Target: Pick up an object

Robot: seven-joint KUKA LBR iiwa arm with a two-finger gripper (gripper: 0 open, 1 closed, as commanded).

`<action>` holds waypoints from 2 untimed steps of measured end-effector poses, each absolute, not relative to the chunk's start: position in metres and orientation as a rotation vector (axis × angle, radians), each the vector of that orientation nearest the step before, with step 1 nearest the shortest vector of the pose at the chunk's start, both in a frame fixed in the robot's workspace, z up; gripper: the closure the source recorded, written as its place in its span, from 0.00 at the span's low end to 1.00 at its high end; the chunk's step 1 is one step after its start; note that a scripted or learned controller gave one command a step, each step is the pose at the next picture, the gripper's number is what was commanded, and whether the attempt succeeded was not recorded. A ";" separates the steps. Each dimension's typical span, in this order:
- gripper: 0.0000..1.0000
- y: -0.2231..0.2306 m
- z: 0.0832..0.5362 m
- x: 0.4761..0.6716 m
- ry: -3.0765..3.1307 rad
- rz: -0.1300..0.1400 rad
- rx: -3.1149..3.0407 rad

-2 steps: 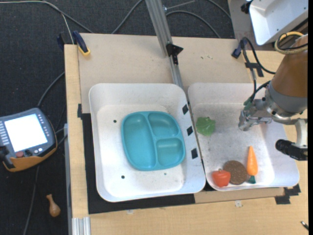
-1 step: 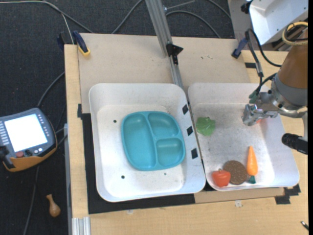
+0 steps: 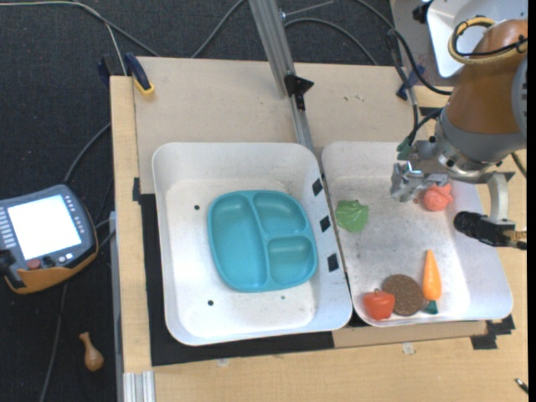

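pendant: off-bench at 9 o'clock, screen lit but blank, no legible text
left bin: holds teal divided plate, nothing on it
right bin: green item at its 10 o'clock; tomato, brown disc and carrot clustered at 6 o'clock
gripper: low at the bin's 1 o'clock, just beside pink object; jaw state: cannot tell
progress: likely approach stage, nothing visibly lifted, grasp and lift remain
writing: none readable

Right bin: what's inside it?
In the right bin: a green leafy item, pink piece beside the end effector, carrot, brown disc, red item. The arm covers the bin's far right corner.
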State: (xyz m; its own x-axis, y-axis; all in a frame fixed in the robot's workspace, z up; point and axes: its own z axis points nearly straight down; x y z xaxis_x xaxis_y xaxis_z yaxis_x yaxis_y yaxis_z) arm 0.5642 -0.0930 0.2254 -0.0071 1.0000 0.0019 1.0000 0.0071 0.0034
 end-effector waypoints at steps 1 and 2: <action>1.00 -0.039 0.219 0.576 2.230 0.004 2.215; 1.00 0.016 0.219 0.588 2.230 0.005 2.215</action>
State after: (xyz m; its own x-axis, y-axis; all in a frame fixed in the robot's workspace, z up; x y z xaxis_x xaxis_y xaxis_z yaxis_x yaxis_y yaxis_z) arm 0.5884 0.0159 0.2190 -0.0068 1.0000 0.0031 1.0000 0.0068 0.0011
